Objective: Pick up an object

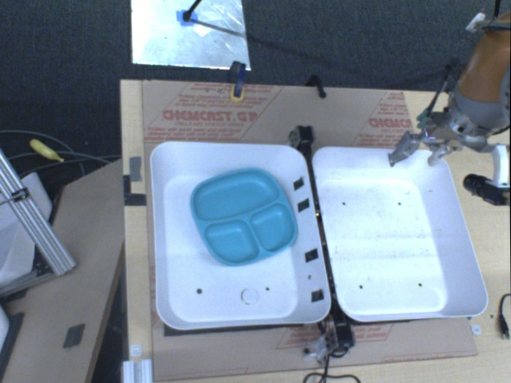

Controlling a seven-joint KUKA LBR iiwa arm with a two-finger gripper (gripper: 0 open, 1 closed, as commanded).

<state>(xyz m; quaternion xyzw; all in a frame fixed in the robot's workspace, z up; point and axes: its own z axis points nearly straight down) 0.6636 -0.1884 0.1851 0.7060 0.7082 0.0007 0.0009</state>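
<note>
Looking down on the surface [351, 106], we see two shallow white bins set side by side on a cardboard sheet printed with red lettering. The left bin [172, 214] holds a blue divided plate [243, 215], which lies flat a little above the bin's middle, nearer its far edge than its near one. The plate has three compartments: one large one along its far side and two smaller ones along its near side. It touches none of the bin's walls.

The right bin [447, 246] has the arm [483, 86] above its far right corner. The arm comes in from the right edge of the surface, grey with an orange band above the wrist. The hand [417, 152] hangs over the far rim of the right bin, close to that corner, with its two fingers [399, 152] spread apart and nothing between them. We see it well apart from the plate, with the dark divider [313, 214] between the bins lying between them.

Along the far edge of the surface a small clamp with a yellow tip [237, 82] sits near the middle, just below a shiny foil-like sheet [190, 22] on the dark floor beyond.
</note>
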